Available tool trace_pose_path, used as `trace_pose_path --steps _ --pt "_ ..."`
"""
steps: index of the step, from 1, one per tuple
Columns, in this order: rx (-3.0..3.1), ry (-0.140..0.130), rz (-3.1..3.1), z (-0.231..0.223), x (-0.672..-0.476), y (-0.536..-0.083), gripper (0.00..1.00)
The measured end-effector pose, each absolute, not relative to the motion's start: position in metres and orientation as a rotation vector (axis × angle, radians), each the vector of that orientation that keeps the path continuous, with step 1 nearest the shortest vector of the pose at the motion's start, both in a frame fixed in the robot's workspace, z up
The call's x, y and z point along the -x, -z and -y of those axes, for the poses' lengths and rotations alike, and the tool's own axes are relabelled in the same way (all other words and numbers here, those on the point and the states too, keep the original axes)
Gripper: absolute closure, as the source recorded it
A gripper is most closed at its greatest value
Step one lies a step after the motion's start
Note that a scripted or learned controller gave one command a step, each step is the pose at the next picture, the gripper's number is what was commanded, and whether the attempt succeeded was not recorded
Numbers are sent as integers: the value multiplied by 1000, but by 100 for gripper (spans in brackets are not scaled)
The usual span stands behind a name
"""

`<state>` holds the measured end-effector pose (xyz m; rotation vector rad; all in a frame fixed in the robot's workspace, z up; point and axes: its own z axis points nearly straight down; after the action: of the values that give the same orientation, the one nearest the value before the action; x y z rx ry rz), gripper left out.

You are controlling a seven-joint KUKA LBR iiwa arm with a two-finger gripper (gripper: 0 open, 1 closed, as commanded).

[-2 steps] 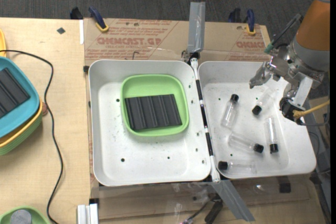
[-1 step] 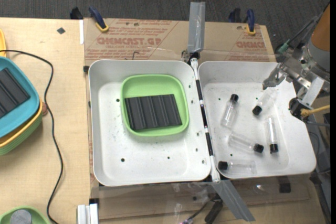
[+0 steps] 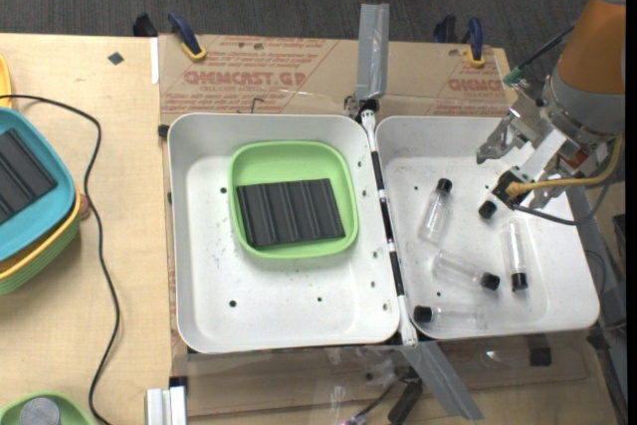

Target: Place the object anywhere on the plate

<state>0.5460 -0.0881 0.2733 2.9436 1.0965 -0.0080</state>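
Vials (image 3: 435,209) of clear plastic with black caps lie on their sides, scattered apart in the right bin (image 3: 557,309). A green plate (image 3: 289,154) with a dark ribbed insert (image 3: 294,212) sits in the left bin (image 3: 199,294). The gripper (image 3: 498,146) hangs over the right bin's far right part, near the vials; whether it is open or closed cannot be told.

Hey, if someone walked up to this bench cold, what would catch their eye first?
The green plate with its black ribbed insert stands out in the left bin. Next, the clear black-capped vials scattered in the right bin, with the orange-banded arm over its far right corner.
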Motion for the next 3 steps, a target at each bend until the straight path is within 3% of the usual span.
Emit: trace_pose_path --steps 1,2,3 --pt "-3004 9 -921 123 -547 -266 0" --pt "-3087 10 -586 92 -532 -271 0" --pt "-3111 8 -438 129 -522 -267 0"
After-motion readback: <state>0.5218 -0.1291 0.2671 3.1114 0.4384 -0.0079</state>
